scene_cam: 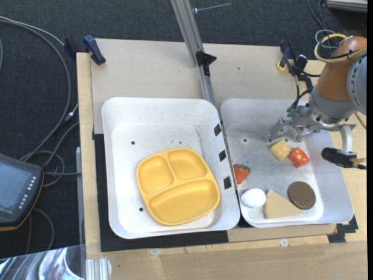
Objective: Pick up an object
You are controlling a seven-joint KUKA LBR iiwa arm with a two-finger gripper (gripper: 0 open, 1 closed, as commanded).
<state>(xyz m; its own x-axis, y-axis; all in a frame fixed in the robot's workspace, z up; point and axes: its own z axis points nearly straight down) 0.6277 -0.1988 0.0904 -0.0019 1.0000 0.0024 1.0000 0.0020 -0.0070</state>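
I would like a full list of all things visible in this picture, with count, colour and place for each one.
bins: 2, white, side by side on the bench
divided plate: 1, yellow, in the left bin
yellow block: 1, yellow, right bin, just below the tool
red block: 1, red, right bin, right of the yellow block
strawberry toy: 1, red with green top, right bin, near its left wall
egg: 1, white, right bin, front
wedge: 1, tan, right bin, front, beside the egg
round disc: 1, brown, right bin, front right
clamp: 1, blue, bench's far left corner
arm: 1, grey with orange band, from the right
tool: 1, grey, above the right bin
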